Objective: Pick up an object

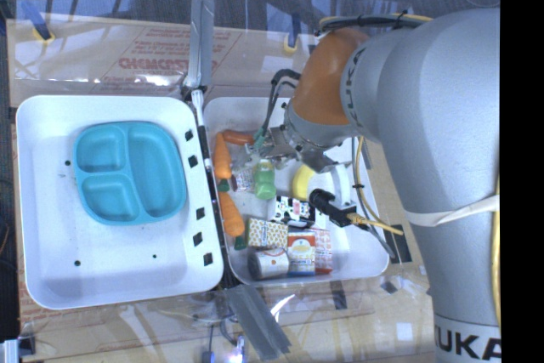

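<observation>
Over the right-hand bin [361, 263] the arm [442, 123] leans in from the right, its orange band [327, 85] just above the wrist, and the gripper [270, 150] hangs low among the clutter near the bin's upper middle. Whether the jaws are apart or together cannot be told, because the wrist and the litter under it hide that part. Nothing can be seen held. The nearest candidates lie directly beneath and just below the tool: a green piece [264, 180] almost touching it, and a yellow rounded thing [303, 180] just to its right. Two carrots [223, 155] sit to the left along the bin's wall, one above the other, the lower carrot [231, 215] near the dividing edge; both have their long axes running roughly up and down the view, parallel to that wall. Small boxes [269, 232] and a can [272, 263] crowd the lower end, well below the tool. My judgement is that the pick turns on the green piece, which lies straight down from the gripper rather than off to a side, so a short descent looks more apt than any sideways travel. The blue divided plate [129, 172] sits alone in the left bin [42, 268], well apart from the arm.
</observation>
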### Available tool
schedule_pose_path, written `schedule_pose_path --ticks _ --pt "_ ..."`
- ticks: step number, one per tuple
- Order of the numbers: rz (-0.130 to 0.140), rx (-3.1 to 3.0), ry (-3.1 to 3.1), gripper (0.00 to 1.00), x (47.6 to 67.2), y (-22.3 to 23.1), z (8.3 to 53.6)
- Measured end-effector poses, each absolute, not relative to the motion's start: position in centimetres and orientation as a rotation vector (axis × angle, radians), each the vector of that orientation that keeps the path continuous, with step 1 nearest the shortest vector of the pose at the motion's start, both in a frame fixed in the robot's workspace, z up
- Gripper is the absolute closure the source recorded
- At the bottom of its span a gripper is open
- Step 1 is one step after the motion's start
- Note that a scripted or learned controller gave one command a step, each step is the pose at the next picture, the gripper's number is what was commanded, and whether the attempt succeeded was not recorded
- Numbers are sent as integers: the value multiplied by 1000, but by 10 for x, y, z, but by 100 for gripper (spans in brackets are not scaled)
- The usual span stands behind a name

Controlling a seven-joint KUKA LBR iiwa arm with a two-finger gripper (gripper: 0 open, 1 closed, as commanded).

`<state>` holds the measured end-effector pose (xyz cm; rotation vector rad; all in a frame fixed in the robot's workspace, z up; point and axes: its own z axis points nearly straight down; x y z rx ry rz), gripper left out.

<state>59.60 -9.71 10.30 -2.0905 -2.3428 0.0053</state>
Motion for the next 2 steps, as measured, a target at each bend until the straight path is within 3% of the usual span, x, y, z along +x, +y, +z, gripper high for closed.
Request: schedule_pose_path --ticks 1,2 --pt "11 -2083 -2344 100 595 -97 111" --pt "6 -2098 -2333 100 620 -34 211"
